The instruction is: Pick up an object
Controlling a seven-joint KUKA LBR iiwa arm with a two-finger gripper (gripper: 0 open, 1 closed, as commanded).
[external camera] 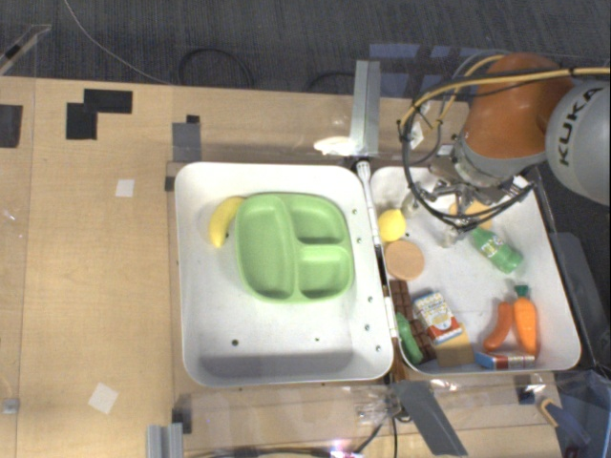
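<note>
Table: the pale wooden table point(86, 284) carried two shallow white bins side by side, so that things could be lifted from one and dropped in the other.
Left bin: the wide white plastic bin point(205, 351) held a green three-compartment plastic tray point(291, 246) lying flat near its middle, with a yellow toy banana point(223, 219) touching the tray's left edge.
Right bin: the white plastic bin point(554, 284) held the loose clutter — the likely pool of things to pick from.
Arm: the grey arm with the orange band point(506, 113) reached in from the right and hung over the far end of the right bin, wrist pointing down, black and yellow cables looped round it.
End effector: the end effector point(465, 206) sat low above the bin floor, just beside the green bottle; whether it was open or closed could not be told, and nothing showed held in it.
Candidates: a small green plastic bottle point(496, 250) lay nearest, tilted on its side — probably the target. An orange toy carrot point(524, 322) lay near the bin's right wall, a small printed carton point(437, 317) near the middle.
Smaller pieces: a round tan disc point(405, 260) touched a yellow ball-like lemon point(391, 225) by the dividing wall.
</note>
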